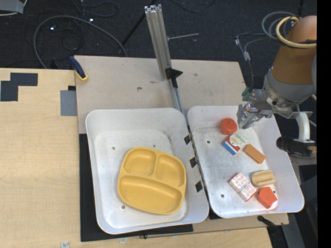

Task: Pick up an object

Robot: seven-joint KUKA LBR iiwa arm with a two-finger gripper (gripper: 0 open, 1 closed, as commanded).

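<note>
The right bin [217, 161] holds several small items: a red ball [228, 126], a small white, blue and red box [236, 142], an orange block [254, 153], a tan bread-like piece [262, 178], a pink patterned box [242, 185] and a red block [267, 197]. My gripper [250, 119] hangs over the bin's far right part, just right of the red ball and above the small box. Nothing shows between its fingers. From this angle the finger gap is unclear.
The left bin [98, 138] carries a yellow divided tray [152, 180]. A metal post [159, 40] rises behind the bins. Cables lie on the dark floor at the back. A wooden bench top [36, 159] spreads to the left.
</note>
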